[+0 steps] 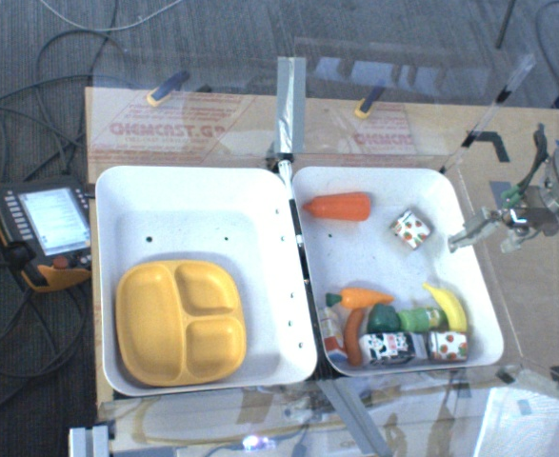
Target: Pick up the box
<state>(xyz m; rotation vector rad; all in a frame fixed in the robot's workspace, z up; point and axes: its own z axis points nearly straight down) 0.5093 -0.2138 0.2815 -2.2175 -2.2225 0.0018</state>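
A small white box point(410, 228) with red and green marks lies tilted in the upper right part of the right bin point(469, 284). It stands apart from the other items. My gripper point(471, 233) hangs over the right bin's right rim, just to the right of the box and a short gap away from it. Nothing is seen held in it. Its thin grey metal parts blend into the rim and the bench.
An orange carrot-like toy point(338, 207) lies at the right bin's upper left. Along its front wall crowd a carrot point(363, 298), a banana point(448, 306), a green bottle point(398, 318) and two small cartons point(389, 347). The left bin point(165, 208) holds a yellow divided tray point(181, 321).
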